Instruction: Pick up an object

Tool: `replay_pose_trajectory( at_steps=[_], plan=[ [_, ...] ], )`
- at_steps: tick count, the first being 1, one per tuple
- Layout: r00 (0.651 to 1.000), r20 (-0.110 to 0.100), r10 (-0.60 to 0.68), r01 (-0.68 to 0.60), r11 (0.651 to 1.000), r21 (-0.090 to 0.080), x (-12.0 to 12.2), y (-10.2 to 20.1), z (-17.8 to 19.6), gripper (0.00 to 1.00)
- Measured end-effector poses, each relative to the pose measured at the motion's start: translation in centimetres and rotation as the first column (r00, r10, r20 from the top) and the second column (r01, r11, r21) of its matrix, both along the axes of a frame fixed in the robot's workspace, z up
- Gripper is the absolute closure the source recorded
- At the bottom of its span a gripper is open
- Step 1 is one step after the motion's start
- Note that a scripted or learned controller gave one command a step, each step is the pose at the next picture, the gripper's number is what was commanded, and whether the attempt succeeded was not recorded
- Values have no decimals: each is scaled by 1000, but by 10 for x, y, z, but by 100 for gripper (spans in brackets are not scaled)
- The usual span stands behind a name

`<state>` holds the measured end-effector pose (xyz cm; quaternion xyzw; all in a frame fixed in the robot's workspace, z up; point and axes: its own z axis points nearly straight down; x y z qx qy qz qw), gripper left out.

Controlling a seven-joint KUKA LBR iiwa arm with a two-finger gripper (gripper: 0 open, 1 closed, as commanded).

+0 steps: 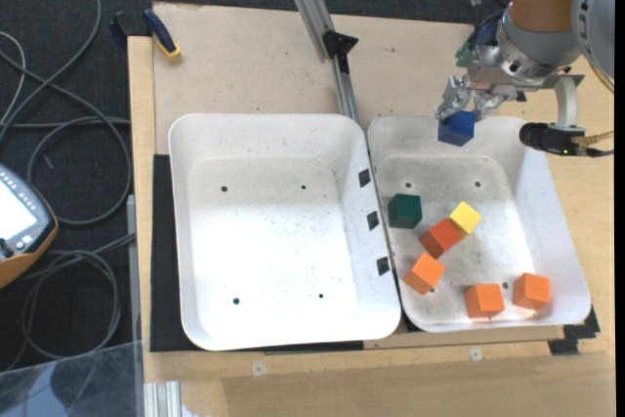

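Since it hangs clear above the far edge of the right white bin [547, 210], the small blue cube [456, 128] is judged lifted, clamped between the fingers of the gripper [459, 108]. Other blocks are left on that bin's floor: green, yellow, orange. Bare wooden bench [244, 63], dark carpet, loose cables around.

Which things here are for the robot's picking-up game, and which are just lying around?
For the job: gripper, blue block between its fingers, green block, yellow block, four orange blocks, right bin.

Lying about: left bin, cables, clamp.
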<state>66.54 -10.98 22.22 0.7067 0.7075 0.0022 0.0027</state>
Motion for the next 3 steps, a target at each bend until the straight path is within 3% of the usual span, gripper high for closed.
replay_pose_trajectory(
  at_steps=[3],
  plan=[
    [1000, -4, 7, -7, 1000, 4, 6, 179, 18, 100]
  ],
)
